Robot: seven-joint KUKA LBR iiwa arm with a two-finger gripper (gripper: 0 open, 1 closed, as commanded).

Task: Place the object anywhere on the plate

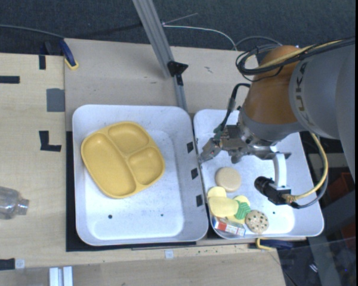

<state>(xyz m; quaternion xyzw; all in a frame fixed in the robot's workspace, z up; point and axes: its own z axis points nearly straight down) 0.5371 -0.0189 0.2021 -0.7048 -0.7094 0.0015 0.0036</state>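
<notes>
A yellow plate [122, 158] with three compartments lies in the left bin [131, 219], toward its upper left. The right bin [304, 219] holds several toy foods near its front left: a round beige biscuit [228, 178], a yellow piece [221, 204], a green piece [243, 210], a chocolate-chip cookie [257, 221] and a red-and-white item [230, 227]. My gripper [221, 155] hangs over the right bin's left side, just above the beige biscuit. Its fingers are spread open with nothing between them.
A clear plastic bottle [5, 202] lies on the bench at the far left. A slanted metal pole [157, 34] rises behind the bins. Cables [313, 183] loop from the arm over the right bin.
</notes>
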